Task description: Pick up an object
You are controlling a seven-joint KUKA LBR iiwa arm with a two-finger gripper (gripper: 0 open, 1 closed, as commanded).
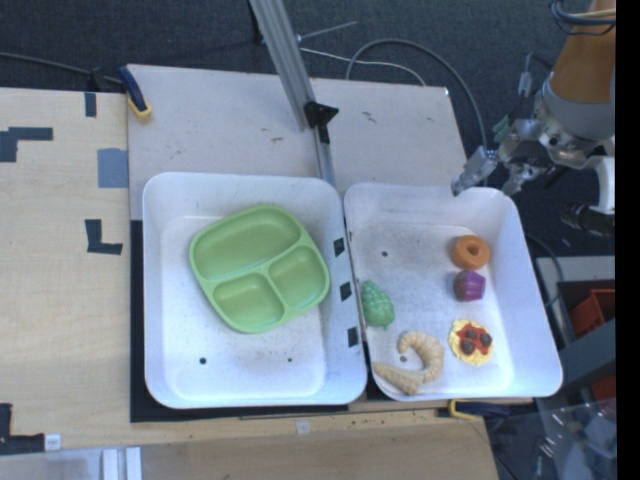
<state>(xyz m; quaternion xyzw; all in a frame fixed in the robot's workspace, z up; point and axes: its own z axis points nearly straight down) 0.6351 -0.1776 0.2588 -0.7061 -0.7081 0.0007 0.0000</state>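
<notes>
The gripper (490, 171) hangs over the far right corner of the right bin (525, 268), its thin metal fingers splayed apart with nothing between them — released. Above it the grey wrist widens into the orange band of the arm (585, 63), which comes in from the right.

Below and left of the gripper, well apart from it, the right bin's speckled white floor carries five small toy foods. An orange ring-shaped doughnut (470, 252) sits farthest, with a squat purple piece (469, 286) just beside it on the near side. Nearer still lies a yellow round tart (472, 341) topped with red and dark dots. To its left curls a pale, ridged croissant-like piece (413, 360) by the near wall, and a knobbly green piece (377, 305) rests close to the bin's left wall.

The left bin (165, 298) holds a smooth light-green plastic plate (258, 266) with three compartments, turned at an angle. A grey metal rail (285, 43) slants down from the far side — ending where the two bins meet.
</notes>
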